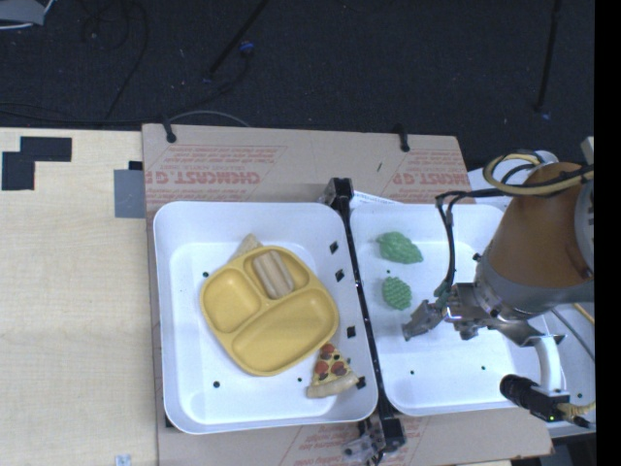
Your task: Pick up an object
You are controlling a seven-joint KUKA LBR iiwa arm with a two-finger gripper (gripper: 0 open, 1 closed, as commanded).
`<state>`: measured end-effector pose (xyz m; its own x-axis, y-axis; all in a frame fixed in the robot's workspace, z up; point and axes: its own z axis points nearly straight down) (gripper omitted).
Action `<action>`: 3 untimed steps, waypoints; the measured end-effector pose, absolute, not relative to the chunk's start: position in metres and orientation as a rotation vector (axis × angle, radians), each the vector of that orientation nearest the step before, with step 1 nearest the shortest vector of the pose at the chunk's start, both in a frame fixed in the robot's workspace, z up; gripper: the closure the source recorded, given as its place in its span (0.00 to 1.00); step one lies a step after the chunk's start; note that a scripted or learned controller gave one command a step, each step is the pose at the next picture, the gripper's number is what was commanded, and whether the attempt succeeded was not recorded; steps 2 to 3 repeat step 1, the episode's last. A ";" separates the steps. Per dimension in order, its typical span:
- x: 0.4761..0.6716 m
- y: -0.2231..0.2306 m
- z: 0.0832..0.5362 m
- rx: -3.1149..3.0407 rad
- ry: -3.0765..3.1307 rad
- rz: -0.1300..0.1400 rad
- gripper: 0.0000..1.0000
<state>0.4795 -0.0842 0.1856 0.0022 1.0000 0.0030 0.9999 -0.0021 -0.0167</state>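
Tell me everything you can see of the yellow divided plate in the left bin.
The yellow plate looks like moulded plastic, rounded, with three compartments split by raised ridges: two small ones at the far side and one large one nearer the camera. It lies flat on the floor of the left bin, turned at an angle. A tan hot dog lies in its far-right compartment; the other two hold nothing visible. A pizza slice lies just off its near-right edge; whether they touch is unclear.

green leafy toys [399, 248], right bin [456, 396]
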 end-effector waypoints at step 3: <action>0.482 -0.085 0.191 -2.219 -2.217 0.004 0.00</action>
